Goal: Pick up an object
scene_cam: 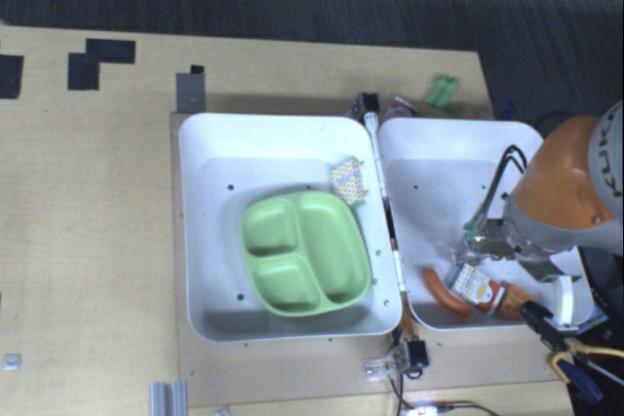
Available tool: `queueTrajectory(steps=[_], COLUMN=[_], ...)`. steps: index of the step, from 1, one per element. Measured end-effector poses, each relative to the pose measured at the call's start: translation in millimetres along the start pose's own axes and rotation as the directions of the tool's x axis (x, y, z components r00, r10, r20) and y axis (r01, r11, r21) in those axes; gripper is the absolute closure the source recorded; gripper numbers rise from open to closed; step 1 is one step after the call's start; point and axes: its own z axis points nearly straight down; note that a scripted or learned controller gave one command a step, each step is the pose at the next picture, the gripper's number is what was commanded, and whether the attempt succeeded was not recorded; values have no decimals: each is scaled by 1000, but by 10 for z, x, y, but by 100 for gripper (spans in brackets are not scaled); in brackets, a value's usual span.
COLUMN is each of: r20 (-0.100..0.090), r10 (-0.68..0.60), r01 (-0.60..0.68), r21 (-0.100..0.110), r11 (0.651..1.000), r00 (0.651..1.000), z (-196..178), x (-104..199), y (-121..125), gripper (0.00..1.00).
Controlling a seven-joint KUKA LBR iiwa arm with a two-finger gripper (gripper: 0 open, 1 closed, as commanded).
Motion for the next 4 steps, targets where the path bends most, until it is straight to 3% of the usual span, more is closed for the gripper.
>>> queueTrajectory(steps=[1,2,3,4], r20=[-1,-1,-4,-1], r10=[0,0,-4,-2], r01=[0,0,4,2], r21=[12,12,13,12], r11=[1000,1000,1000,1000], r00=[1000,1000,1000,1000], z=[16,-86,-265,12], x=[-551,-875,-26,-581], y=[-6,-40,434,482], gripper=[100,100,100,100])
